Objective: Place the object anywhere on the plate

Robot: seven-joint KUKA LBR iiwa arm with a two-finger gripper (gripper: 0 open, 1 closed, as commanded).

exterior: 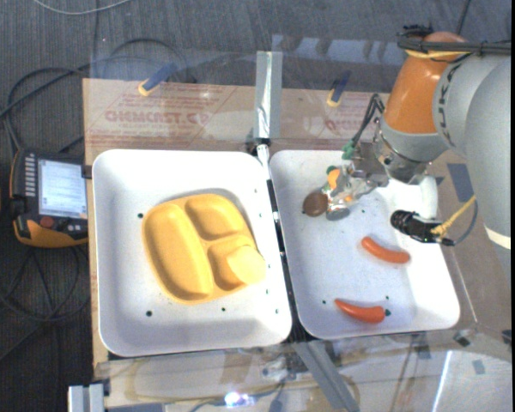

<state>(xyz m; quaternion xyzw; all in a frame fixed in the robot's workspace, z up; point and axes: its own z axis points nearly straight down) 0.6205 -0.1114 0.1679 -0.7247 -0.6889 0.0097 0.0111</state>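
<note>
Yellow sectioned plate (pixel 204 245) flat in left bin; brown object (pixel 315 203) in right bin.

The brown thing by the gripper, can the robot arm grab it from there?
Probably yes. The gripper sits right beside the brown object in the right bin, with nothing lying between them; the two sausages lie farther away.
</note>
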